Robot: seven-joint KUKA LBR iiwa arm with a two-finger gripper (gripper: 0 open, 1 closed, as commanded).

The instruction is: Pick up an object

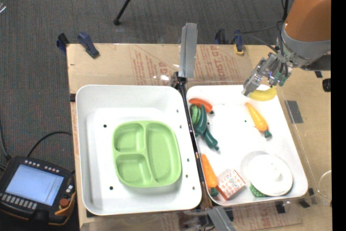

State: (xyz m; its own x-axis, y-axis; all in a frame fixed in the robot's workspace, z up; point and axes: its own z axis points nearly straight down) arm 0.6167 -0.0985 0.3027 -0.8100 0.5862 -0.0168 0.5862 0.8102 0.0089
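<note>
My gripper (266, 81) hangs over the far right corner of the right bin (289, 132). A yellow banana-like toy (264, 96) lies just under it at the bin's far wall; I cannot tell whether they touch. Further toys lie in that bin. An orange carrot (258, 118) is near the middle right. A red-orange pepper (200, 103) and dark green vegetables (203, 126) sit along the left wall. A second carrot (209, 170), a small red-and-white carton (231, 183) and a white round lid (266, 172) are at the front.
The left bin (89, 116) holds a light green divided plate (146, 153). A grey upright post (187, 54) stands between the bins at the back. A teach pendant (35, 186) lies at the lower left, off the bench.
</note>
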